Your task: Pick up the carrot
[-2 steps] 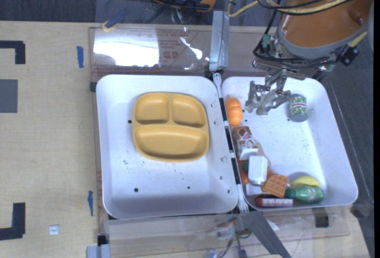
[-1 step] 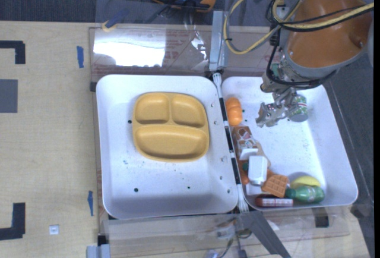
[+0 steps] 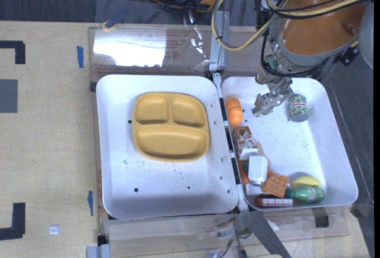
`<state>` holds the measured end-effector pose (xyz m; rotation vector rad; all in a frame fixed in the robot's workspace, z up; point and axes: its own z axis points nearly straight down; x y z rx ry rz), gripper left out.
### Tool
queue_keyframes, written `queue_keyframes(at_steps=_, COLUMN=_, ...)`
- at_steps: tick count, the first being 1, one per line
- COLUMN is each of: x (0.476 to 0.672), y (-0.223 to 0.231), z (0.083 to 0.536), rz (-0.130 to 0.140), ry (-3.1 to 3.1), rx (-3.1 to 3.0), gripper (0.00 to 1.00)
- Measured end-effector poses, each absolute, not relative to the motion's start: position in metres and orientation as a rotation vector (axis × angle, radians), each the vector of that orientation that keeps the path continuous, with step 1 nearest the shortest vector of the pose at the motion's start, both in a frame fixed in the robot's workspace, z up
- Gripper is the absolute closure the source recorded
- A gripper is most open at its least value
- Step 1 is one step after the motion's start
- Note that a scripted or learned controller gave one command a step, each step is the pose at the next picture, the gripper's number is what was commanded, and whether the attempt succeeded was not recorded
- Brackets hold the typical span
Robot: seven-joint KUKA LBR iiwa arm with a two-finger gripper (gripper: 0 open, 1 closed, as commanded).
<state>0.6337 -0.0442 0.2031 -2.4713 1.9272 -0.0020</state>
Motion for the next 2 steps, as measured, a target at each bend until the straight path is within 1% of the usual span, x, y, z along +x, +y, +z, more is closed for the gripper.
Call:
queue_keyframes(at_steps=1, x=0.584, y=-0.049, z=0.185, rz=0.007, ry=1.629, rx=-2.685, gripper=1.0)
queue_keyframes(at_steps=2, x=0.622, y=-0.051, z=0.185, rz=0.001, ry=0.937, rx=-2.993, gripper=1.0)
